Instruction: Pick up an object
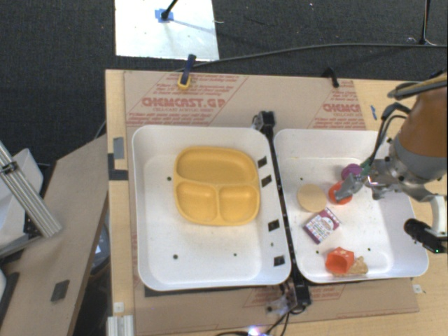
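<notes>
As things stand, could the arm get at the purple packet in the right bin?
Probably yes: the packet lies flat in the right bin, apart from the tan disc and orange cup, with nothing on top.

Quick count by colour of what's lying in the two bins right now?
Yellow: 1, divided tray
Tan: 2, round disc, small piece
Orange-red: 2, cup, item at the claw
Purple: 2, packet, item
Total: 7
</notes>
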`<action>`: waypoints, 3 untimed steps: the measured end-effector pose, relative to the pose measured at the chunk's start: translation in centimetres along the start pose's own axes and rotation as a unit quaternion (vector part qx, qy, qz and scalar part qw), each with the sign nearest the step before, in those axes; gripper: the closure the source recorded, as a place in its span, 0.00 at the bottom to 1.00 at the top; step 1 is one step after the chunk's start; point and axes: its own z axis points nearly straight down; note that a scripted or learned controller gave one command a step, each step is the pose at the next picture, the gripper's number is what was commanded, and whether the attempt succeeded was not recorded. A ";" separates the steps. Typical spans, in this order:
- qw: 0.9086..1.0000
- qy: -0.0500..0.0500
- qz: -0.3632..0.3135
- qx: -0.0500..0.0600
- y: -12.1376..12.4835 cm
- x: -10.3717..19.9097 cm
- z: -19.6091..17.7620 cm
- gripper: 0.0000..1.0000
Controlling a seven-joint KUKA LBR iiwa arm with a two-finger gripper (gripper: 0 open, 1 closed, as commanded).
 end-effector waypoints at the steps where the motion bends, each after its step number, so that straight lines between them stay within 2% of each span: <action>1: 1.000 -0.001 -0.002 -0.006 0.3 0.0 -0.7 0.00; 3: 1.000 -0.001 0.000 -0.005 0.6 0.3 7.7 0.00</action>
